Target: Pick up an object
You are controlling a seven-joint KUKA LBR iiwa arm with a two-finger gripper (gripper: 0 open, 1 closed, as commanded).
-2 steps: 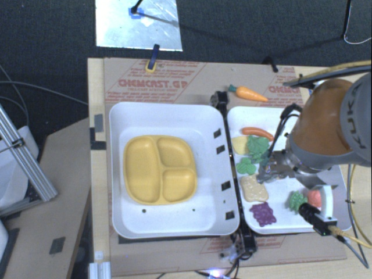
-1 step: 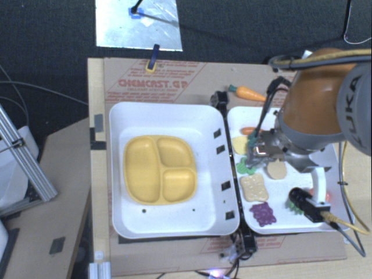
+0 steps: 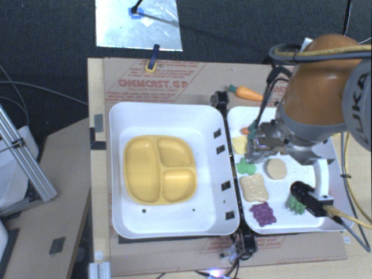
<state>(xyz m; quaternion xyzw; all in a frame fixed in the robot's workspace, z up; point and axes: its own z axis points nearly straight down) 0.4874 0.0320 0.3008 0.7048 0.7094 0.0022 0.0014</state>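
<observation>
1. Gripper (image 3: 256, 151): hangs over the right bin (image 3: 238, 118), in its 9 o'clock half; whether it is open or closed cannot be told from this slant, and nothing is seen held.
2. Green toy piece (image 3: 245, 168): the likeliest target, just beside the gripper at about 7 o'clock. It is compact, with no clear long axis, so the approach is judged a short shift and descent.
3. Other contents of the right bin: yellow slice (image 3: 239, 145) at the gripper's 9 o'clock, round biscuit (image 3: 276, 169) at 4 o'clock, square cracker (image 3: 253, 187) at 6 o'clock, purple grapes (image 3: 263, 213) beyond it, second green piece (image 3: 296, 204) at 5 o'clock.
4. Carrot (image 3: 247, 93): near the right bin's far rim, at 12 o'clock.
5. Left bin (image 3: 168, 118): holds a yellow divided plate (image 3: 159, 170), its compartments bare.
</observation>
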